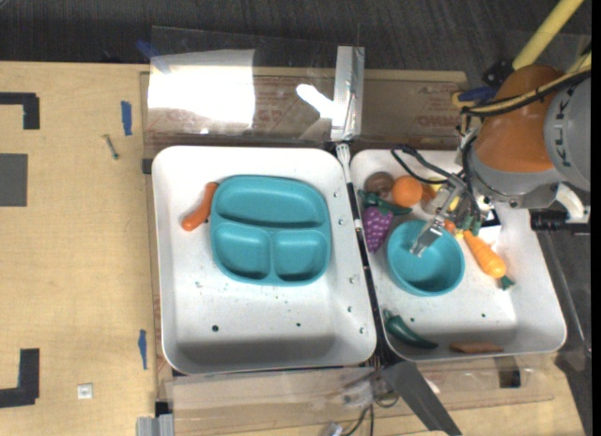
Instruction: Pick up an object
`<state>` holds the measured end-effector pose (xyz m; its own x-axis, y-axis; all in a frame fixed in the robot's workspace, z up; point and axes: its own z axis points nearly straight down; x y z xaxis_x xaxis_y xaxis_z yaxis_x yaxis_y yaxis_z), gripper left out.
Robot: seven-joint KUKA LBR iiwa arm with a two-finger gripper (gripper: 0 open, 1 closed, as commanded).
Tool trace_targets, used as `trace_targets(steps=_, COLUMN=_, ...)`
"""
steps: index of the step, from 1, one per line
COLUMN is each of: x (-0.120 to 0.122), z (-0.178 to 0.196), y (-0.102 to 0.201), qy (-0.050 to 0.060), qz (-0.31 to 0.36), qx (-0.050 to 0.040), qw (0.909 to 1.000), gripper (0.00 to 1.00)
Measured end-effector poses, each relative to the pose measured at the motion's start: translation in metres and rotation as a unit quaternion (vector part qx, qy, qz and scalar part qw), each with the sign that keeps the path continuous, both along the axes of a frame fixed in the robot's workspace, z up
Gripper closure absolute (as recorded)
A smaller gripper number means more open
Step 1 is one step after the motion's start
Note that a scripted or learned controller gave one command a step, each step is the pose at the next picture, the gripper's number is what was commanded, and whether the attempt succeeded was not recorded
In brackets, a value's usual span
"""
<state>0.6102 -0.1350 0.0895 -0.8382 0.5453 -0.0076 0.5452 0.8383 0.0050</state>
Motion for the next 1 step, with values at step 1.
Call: trace_targets(steps=1, x=-0.0485, z=0.0001, y=-0.0068, qy=-0.003, qz=-0.066, qx=0.0004, qw=0.9978, gripper=0.00)
